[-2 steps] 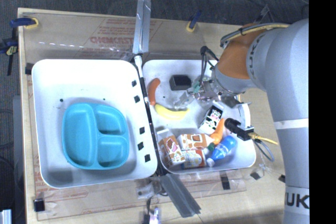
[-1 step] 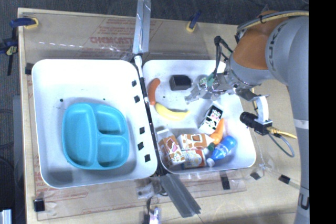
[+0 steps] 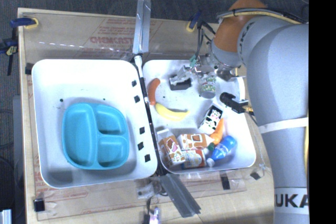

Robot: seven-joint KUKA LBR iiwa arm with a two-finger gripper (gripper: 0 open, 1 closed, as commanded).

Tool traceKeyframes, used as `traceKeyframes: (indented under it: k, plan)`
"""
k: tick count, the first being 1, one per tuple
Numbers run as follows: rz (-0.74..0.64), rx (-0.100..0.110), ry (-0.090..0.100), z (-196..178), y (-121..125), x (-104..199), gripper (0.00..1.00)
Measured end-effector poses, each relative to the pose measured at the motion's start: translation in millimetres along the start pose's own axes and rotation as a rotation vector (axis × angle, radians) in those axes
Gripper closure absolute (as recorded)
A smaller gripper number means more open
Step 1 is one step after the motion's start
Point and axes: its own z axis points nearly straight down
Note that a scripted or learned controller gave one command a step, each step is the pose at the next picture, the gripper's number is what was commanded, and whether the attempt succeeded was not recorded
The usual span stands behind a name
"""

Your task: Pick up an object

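Note:
My gripper hangs low over the back of the right bin, just right of an orange-red sausage. A yellow banana lies a little in front of the gripper. Along the bin's front sit two brown-and-white printed cartons, a blue bottle, an orange carrot and a black-and-white cow-patterned box. A small round greenish object sits beside the wrist. I see nothing held in the gripper.
The left bin holds a blue divided plate. A ridge with black clips separates the two bins. The grey arm covers the right bin's right side.

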Motion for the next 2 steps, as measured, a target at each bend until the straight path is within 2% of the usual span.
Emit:
traceKeyframes:
  k: [1,2]
  plan:
    - [0.009,0.016,0.003,-97,-70,4,0.00]
    - [-0.088,0.014,0.003,13,-27,4,0.00]
